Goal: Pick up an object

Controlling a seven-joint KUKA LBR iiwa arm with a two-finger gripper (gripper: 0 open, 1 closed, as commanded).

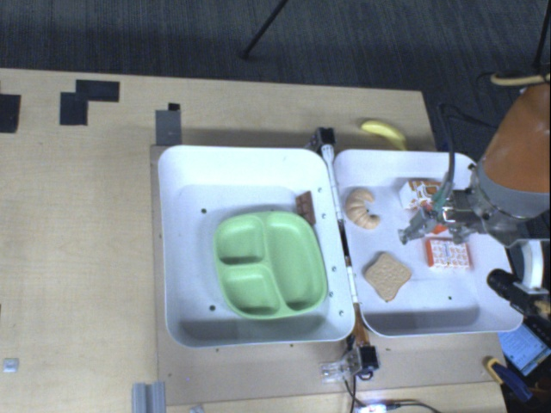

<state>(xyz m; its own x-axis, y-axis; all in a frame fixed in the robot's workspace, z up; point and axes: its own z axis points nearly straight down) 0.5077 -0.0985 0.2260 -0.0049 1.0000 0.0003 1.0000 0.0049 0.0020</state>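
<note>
Objects in the right bin (pixel 465 315) ring the end effector (pixel 419 228): a croissant (pixel 362 207) to its left, a cracker (pixel 387 275) below-left, a red-and-white packet (pixel 448 254) just beside it. Whether its fingers are parted or closed cannot be made out. A green divided plate (pixel 269 263) fills the left bin (pixel 185 231).

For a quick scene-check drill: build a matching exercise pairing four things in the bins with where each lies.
Things:
1. green divided plate
2. croissant
3. toast slice
4. banana

Places:
A. on the bench beyond the right bin
B. left bin
C. right bin, far left part
D. right bin, near part

Pairs: 1-B, 2-C, 3-D, 4-A
</note>
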